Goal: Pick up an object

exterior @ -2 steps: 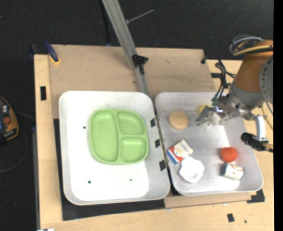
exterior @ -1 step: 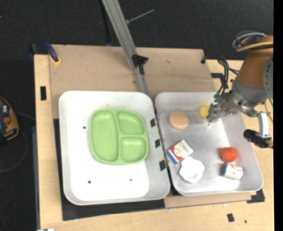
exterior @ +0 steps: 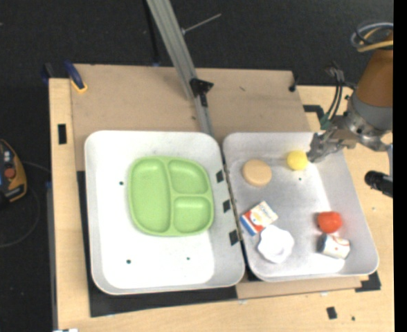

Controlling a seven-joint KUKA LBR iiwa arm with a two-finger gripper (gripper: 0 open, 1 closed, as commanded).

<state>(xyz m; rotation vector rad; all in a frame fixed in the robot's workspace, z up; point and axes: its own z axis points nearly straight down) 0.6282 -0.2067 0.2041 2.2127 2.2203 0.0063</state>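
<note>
End effector: the end effector (exterior: pixel 319 149) sits at the upper right of the frame, over the top right part of the right bin; whether it is spread or pressed together cannot be told at this size.
Arm: the arm (exterior: pixel 374 95) comes in from the right edge, orange band above a grey wrist.
Yellow ball: a small, round, plain yellow ball (exterior: pixel 297 160) lies just left of the end effector, close to touching it, on the bin floor near the top edge; nothing shows it pinched.
Tan disc: a flat round tan disc (exterior: pixel 257 172) rests left of the yellow ball, apart from it.
Carton: a small white carton (exterior: pixel 259 217) with red and blue print lies in the middle left of the right bin.
White lump: a crumpled white lump (exterior: pixel 275 245) sits just below the carton.
Red ball: a red ball (exterior: pixel 329 220) lies at the lower right, with a white and red piece (exterior: pixel 334 246) just beneath it.
Right bin: the right bin (exterior: pixel 349 185) is shallow and white.
Left bin: the left bin (exterior: pixel 106 206) holds a green divided tray (exterior: pixel 169 196) with three compartments.
Table: the table (exterior: pixel 134 95) is tan board under both bins.
</note>
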